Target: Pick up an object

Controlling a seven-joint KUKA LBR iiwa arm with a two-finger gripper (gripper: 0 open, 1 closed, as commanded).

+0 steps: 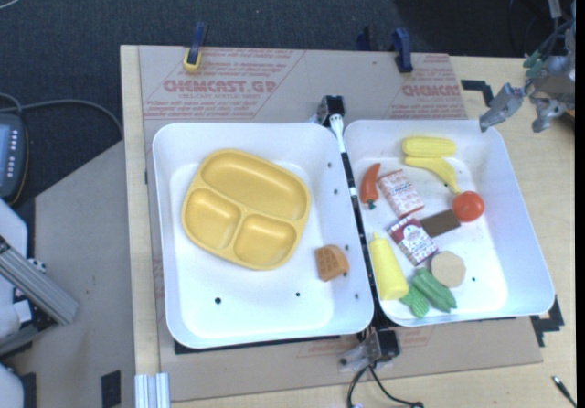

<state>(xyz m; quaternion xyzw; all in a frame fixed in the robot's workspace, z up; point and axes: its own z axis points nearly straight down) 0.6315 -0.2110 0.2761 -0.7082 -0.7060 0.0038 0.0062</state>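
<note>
Gripper (519, 110) seen at top right, off the right white bin (512, 179), above toy yellow banana (431, 155); fingers' state can't be told.

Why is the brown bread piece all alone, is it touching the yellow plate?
Apart. In the camera view, white bin floor shows between the brown bread piece and the lower right rim of the yellow plate in the left bin.

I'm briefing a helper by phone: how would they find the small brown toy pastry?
Start at the left bin, which holds a yellow divided plate. Off the plate's lower right corner, near the bins' shared wall, lies the brown pastry. It's the lone loose item there; the other toy foods crowd the right bin.
</note>
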